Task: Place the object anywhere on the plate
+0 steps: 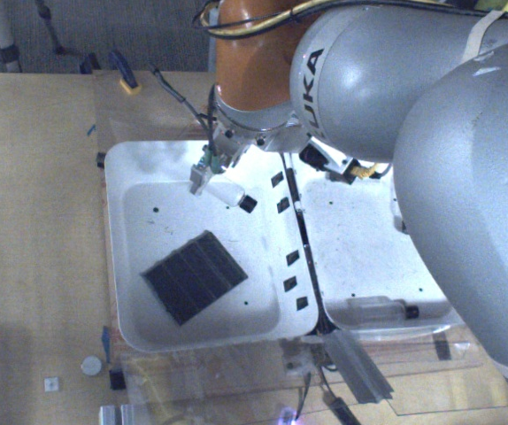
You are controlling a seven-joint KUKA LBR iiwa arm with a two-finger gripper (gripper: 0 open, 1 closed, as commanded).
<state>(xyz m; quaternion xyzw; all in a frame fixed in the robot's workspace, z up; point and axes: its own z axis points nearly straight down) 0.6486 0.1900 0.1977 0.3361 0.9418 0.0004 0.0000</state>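
The gripper (203, 177) hung by the left bin's (121, 237) far edge, grip unreadable; dark plate (194, 276) still bare.

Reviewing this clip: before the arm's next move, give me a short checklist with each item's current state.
1. Gripper over the left bin: ok.
2. Dark plate lies flat on the bin floor, unobstructed: ok.
3. White object with black cap is between the fingers: cannot tell; it sits just beside the fingertips.
4. Gripper above the plate: not ok; it is nearer the bin's far wall.
5. Object already on plate: not ok.
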